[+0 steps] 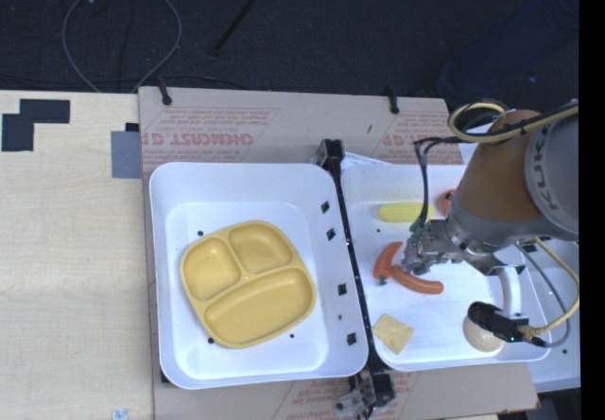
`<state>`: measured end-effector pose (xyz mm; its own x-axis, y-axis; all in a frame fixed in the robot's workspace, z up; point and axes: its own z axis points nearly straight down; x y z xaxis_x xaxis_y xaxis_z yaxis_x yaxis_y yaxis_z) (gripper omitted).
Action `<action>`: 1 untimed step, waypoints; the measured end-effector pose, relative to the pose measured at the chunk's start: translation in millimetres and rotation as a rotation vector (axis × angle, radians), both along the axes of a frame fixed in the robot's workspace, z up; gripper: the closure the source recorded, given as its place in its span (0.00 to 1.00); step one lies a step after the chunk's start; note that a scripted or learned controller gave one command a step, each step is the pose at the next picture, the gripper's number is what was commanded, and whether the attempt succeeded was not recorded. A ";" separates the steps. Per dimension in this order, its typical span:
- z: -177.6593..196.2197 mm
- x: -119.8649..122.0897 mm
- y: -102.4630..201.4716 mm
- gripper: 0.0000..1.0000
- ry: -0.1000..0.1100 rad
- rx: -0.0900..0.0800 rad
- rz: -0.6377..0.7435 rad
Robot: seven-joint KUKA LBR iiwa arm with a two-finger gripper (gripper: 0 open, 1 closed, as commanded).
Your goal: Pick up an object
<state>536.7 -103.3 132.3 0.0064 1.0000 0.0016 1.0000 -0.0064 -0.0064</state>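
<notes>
I am in the reaching step: my gripper (413, 262) is low over the right bin (444, 352), at the near end of the orange sausage (423, 285) that lies at about the bin's centre. A second reddish sausage (386, 258) curves just beside it at its 10 o'clock side. My wrist hides the fingertips, so I cannot tell how the gripper is set, and I see nothing held in it. Other candidates lie in the same bin: a corn cob (404, 212) at 12 o'clock from the gripper, a yellow cheese wedge (392, 333) at 6 o'clock, and a pale round thing (484, 333) at 4 o'clock. The left bin (170, 219) carries a yellow divided plate (248, 283). Next, I judge, I must straddle one sausage alone, close firmly across its narrow width, then lift straight up; the two sausages crowd each other, so a slip or a double catch is the risk.
</notes>
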 end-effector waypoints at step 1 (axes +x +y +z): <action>62.8 2.9 -0.5 1.00 -0.009 -0.002 0.007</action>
